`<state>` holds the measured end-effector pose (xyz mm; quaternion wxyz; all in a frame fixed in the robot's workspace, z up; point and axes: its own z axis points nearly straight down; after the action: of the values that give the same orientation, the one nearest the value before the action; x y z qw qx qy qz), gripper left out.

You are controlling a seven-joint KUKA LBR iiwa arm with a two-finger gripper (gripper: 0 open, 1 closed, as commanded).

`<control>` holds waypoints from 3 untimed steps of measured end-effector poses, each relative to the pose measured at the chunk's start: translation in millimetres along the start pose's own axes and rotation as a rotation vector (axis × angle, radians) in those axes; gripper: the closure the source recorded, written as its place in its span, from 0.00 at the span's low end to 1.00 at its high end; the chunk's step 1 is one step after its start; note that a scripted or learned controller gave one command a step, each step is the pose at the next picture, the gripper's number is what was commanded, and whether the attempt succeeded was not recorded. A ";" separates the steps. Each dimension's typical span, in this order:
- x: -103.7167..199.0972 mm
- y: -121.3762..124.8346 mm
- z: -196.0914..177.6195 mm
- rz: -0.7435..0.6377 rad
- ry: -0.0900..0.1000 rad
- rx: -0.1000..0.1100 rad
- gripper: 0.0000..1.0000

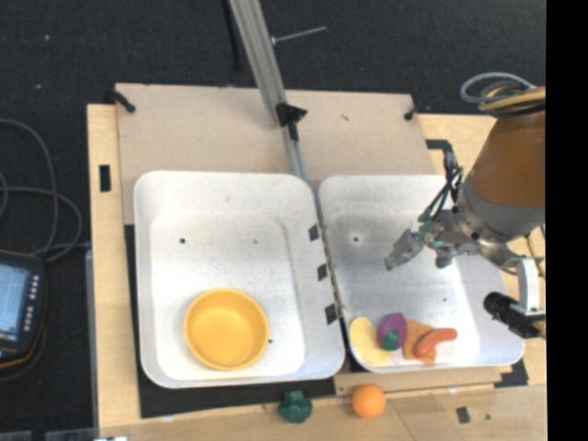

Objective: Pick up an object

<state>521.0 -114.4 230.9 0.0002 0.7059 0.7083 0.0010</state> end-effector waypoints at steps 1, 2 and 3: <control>0.0 0.1 0.0 0.002 0.000 -0.001 0.00; 3.2 -2.8 62.1 0.004 -0.002 0.006 0.00; 2.9 -1.8 125.1 0.004 -0.002 0.007 0.00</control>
<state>519.4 -111.4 105.7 -0.0016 0.7075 0.7067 -0.0022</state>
